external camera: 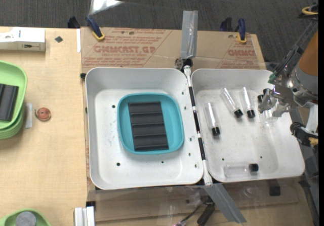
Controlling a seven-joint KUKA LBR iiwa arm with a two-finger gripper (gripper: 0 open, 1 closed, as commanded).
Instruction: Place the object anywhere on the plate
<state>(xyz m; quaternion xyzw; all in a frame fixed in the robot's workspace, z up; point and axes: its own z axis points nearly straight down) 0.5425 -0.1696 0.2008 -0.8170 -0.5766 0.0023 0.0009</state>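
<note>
- Clear plastic tubes with black caps lay in the right white bin (283, 169): one upright-looking tube (211, 118) near the left wall, two tubes (231, 103) (247, 102) side by side farther back, and one tube (242, 169) lying flat near the front edge.
- They looked light, hard and smooth, so they could slip or roll. I think the best place to grab one was across the middle of its thin body, not on the cap.
- The teal plastic plate (174, 134) sat in the left white bin (101, 164) and held a black ridged block (147, 126).
- The silver two-finger gripper (271, 106) hung over the right side of the right bin, near the two back tubes.
- No tube was seen between its fingers. I could not tell if they were open or closed.
</note>
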